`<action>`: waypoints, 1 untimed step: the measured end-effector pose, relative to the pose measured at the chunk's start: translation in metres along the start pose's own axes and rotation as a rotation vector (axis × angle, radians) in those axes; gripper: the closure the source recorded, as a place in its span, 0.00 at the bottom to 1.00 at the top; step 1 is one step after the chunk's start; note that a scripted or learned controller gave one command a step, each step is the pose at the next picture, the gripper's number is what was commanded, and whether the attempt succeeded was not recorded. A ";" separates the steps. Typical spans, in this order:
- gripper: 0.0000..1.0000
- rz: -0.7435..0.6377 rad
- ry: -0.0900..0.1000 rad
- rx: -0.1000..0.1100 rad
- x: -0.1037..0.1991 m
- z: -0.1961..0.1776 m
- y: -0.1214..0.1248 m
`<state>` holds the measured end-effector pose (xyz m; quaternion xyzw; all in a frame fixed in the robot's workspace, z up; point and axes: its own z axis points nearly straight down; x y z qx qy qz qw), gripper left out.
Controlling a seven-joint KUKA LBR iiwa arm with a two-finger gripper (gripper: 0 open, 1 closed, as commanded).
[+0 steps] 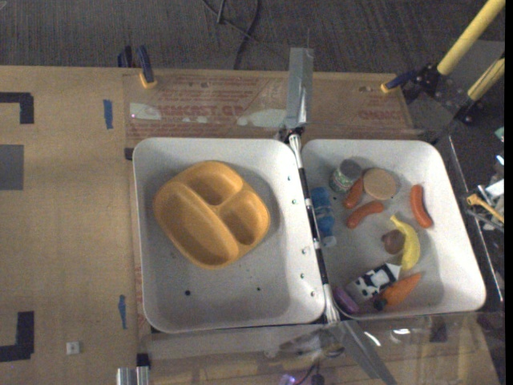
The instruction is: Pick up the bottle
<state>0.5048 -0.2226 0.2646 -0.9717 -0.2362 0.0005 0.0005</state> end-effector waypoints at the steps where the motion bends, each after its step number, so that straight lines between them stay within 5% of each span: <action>1: 1.00 0.259 0.000 0.000 0.051 -0.004 0.026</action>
